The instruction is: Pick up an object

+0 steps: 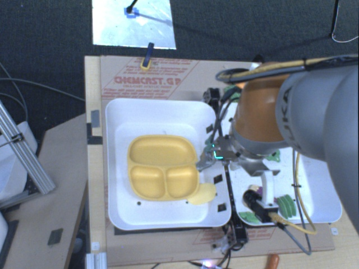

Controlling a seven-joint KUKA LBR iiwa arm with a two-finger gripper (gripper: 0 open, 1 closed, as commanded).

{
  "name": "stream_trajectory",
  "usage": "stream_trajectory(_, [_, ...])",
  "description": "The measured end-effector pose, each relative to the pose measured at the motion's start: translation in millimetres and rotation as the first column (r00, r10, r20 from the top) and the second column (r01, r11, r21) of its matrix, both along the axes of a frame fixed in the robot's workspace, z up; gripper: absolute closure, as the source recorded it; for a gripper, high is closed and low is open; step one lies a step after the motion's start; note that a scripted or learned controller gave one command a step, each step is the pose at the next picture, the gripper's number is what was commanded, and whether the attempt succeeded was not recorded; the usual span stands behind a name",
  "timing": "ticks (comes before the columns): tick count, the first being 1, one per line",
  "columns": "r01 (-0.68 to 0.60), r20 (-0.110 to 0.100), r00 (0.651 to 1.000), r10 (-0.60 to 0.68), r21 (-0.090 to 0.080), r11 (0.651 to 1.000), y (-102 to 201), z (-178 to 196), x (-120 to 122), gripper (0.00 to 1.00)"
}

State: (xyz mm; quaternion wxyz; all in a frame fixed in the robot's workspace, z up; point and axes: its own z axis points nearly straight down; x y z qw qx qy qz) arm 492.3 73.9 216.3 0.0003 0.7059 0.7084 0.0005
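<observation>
1. Grey arm (320, 116), bulky and smooth, fills the right of the view nearest the lens, its orange band (259, 114) just above the wrist, with yellow and black cables looping around it
2. Below the wrist the gripper (208, 160) pokes left over the divide between the two bins; whether the claw is apart or together cannot be told, as it is small and partly hidden under the wrist
3. Just left of the claw lies a yellow compartment tray (161, 167), glossy plastic with rounded corners, one long well above two smaller ones; its right edge sits right beside the claw tip
4. A pale yellow rounded piece (203, 194) pokes out at the tray's lower right corner, below the claw
5. Both rest in the left white bin (120, 150), shallow and smooth
6. The right white bin (322, 198) holds a green ridged item (287, 205)
7. The bins stand on a brown printed cardboard sheet (151, 77) over a dark carpeted floor (45, 27)
</observation>
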Motion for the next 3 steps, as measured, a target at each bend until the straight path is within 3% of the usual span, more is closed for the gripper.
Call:
stream_trajectory(1, [0.007, -0.003, 1.000, -0.007, -0.002, 1.000, -43.1, -33.6, -6.1, 0.00])
stream_trajectory(2, [0.012, 0.001, 1.000, -0.012, -0.004, 1.000, -130.4, -31.6, -5.9, 0.00])
stream_trajectory(3, [0.007, -0.001, 1.000, -0.007, -0.003, 1.000, -186.3, -136.5, 27.4, 0.00])
